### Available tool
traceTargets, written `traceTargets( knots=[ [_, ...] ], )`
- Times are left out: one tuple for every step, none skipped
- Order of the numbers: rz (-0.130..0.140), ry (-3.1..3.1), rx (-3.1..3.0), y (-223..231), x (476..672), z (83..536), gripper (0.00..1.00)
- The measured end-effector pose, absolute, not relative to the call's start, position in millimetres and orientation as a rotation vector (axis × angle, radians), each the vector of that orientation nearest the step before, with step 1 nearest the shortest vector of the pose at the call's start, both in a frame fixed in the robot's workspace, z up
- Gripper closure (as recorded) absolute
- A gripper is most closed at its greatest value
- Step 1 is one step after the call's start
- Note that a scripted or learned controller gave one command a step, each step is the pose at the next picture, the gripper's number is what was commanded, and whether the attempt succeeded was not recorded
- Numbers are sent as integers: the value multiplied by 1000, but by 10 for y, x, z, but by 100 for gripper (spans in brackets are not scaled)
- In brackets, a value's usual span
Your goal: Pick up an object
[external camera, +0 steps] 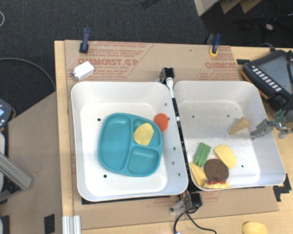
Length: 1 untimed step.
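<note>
tool point(260, 129): grey, at right bin's point(271, 152) right wall, opening cannot be told, nothing seen held | target: tan wedge-shaped block point(239, 126) just left of tool, apparently apart, long axis slanting toward it | other toys lower-left

Tray point(118, 145) in left bin point(85, 130), food pile point(212, 167) in right bin point(263, 145)

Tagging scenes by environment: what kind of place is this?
Likely a robotics lab pick-and-place bench: two shallow white plastic bins clamped on a cardboard-topped table, toy food such as the brown plastic cookie, and a black teach pendant.
</note>
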State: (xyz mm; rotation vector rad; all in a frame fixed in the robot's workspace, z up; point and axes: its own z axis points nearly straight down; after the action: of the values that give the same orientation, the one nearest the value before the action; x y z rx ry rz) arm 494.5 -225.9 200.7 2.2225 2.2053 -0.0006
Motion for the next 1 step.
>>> traceTargets(
  knots=[
    [0, 2227, 2219, -2089, 5517, 969, 0]
  ],
)
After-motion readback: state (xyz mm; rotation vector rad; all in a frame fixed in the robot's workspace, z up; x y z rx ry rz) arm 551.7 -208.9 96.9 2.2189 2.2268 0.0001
